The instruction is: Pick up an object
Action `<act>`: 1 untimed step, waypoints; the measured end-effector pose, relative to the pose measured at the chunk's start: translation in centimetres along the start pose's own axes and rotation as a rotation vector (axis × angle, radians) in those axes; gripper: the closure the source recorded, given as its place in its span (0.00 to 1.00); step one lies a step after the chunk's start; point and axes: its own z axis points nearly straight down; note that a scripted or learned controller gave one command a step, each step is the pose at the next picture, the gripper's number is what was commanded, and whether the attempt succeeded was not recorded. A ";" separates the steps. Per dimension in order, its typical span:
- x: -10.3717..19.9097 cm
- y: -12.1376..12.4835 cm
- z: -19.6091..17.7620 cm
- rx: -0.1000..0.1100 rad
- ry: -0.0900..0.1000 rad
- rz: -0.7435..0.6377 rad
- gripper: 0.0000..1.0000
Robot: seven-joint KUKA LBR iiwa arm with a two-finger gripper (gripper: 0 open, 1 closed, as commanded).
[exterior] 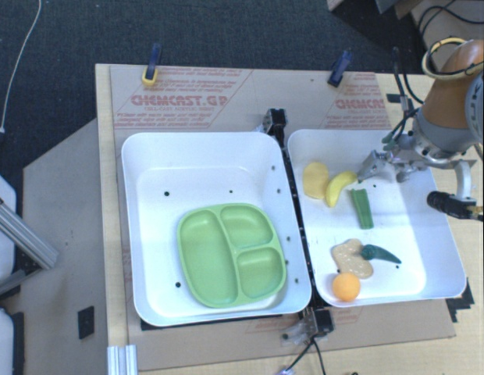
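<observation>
Bins sit side by side at the centre of the frame. The left bin (140,209) carries a green divided plate (230,254) toward its lower middle. The right bin (437,256) holds a yellow block (315,180) and a banana (338,187) at its upper left, touching each other, a green stick (361,208) just right of them, and lower down a beige lump (352,258), a dark green pepper (380,253) and an orange ball (346,287). The gripper (376,165) hangs over the right bin's upper part, just right of the banana; how wide it stands I cannot tell.
</observation>
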 end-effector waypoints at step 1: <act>0.1 0.0 1.7 -0.003 -0.001 0.000 0.00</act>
